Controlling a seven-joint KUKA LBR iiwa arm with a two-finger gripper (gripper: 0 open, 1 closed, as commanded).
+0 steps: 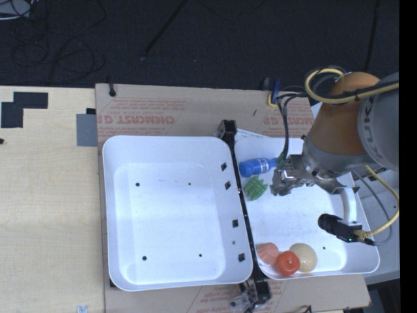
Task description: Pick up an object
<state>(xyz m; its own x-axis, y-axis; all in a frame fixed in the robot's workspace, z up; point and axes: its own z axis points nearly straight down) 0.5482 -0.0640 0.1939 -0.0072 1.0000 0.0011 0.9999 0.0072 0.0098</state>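
**Reaching Into the Right Bin**

Over the far left part of the right bin (365,266), my gripper (281,182) hung low, just beside a green leafy piece (255,188) and a blue bottle (256,167). Those two lay close together, the bottle on its side near the divider between the bins, the green piece just nearer the camera than it. I judged one of them to be my likely target, since I was nearest them, though the task named no particular object. Whether my fingers stood wide or narrow I could not tell from this view; dark wrist hardware hid them, and nothing showed between them.

Well apart from me, in the near corner of the same bin, three more things sat bunched: a red ball (287,263), a pale pink piece (266,251) touching it, and a cream-coloured round object (304,255) on its other side. They probably gathered there because the bin's sloped wall let round things roll into the corner.

Beyond the divider lay the left bin (117,175), on a cardboard sheet (163,113) over the bench. My arm reached in from the right, its orange band (342,119) above the wrist, cables looping round it.
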